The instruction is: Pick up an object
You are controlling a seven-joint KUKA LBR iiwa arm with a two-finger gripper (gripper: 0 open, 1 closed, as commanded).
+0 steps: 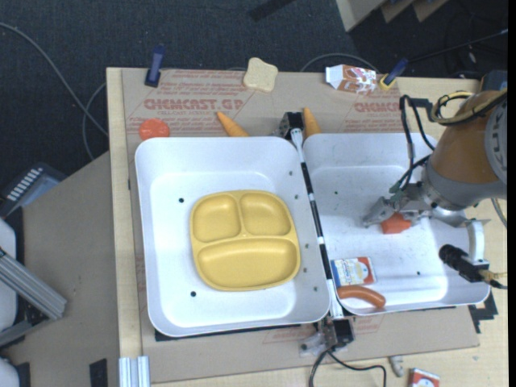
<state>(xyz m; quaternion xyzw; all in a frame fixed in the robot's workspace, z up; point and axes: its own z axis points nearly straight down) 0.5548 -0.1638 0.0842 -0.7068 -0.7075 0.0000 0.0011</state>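
gripper (385, 214): low in the right bin (419, 285), fingers' spread can't tell
target: small orange piece (396, 226), touching the gripper tip on its bin-floor side
other options: carton (353, 271) and hot dog (362, 297), near the bin's front-left corner
landmark: yellow tray (243, 239), left bin
tip: centre over the orange piece, close squarely, lift straight
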